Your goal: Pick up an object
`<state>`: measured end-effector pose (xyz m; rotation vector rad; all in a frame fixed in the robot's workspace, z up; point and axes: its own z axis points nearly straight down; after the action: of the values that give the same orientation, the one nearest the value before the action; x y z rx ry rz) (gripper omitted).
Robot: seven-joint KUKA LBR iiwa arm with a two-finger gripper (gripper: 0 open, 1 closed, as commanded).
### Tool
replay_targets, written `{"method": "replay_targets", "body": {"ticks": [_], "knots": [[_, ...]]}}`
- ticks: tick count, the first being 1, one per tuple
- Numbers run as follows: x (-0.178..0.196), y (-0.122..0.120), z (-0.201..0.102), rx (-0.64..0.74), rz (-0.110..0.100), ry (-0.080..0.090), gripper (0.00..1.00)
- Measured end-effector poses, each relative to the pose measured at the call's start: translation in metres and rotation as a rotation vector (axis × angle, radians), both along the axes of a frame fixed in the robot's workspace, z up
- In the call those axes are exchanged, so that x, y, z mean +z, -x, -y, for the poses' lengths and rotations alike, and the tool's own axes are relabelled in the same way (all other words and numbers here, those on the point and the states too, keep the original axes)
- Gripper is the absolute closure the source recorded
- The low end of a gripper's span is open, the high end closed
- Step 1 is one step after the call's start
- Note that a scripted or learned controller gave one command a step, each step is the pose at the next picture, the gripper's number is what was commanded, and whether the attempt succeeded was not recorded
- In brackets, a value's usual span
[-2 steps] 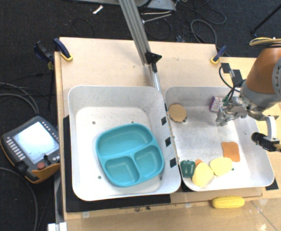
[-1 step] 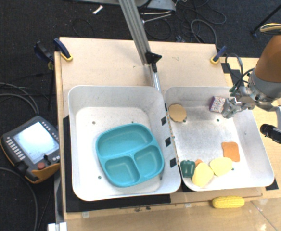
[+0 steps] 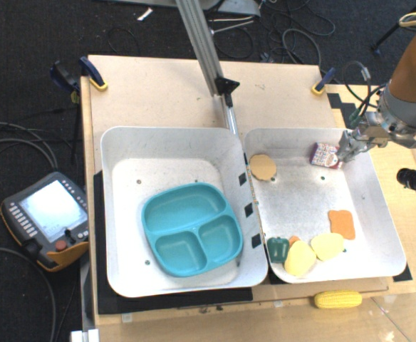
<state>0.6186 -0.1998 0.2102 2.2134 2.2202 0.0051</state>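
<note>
The arm reaches in from the right, and its tool (image 3: 348, 150) sits low at the upper right corner of the right-hand bin (image 3: 379, 212), right against a small pink-and-white packet (image 3: 325, 155) that lies near the bin's far wall. The step in hand looks like the approach or the closing of a grasp on that packet — tool and packet seem to touch, but at this angle I cannot tell how the tool is set, nor whether the packet is gripped.

Other candidates lie well apart from it in the same bin: a tan round piece (image 3: 263, 167) near the left wall, an orange piece (image 3: 342, 224), two pale yellow pieces (image 3: 313, 252) and a small dark green item (image 3: 277, 248) at the near edge. The left bin holds a teal divided tray (image 3: 191, 228). A toy corn cob (image 3: 338, 300) lies on the surface outside the bins.

Next, by my judgement, the tool must secure the packet and lift straight up — clear of the nearby wall.
</note>
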Motion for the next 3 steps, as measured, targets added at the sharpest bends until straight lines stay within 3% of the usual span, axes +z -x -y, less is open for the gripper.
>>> {"method": "replay_targets", "body": {"ticks": [1,3], "knots": [[0.027,-0.001,0.0,0.0,-0.002,0.0,1.0],[0.036,0.009,-0.119,0.006,-0.007,-0.005,1.0]]}}
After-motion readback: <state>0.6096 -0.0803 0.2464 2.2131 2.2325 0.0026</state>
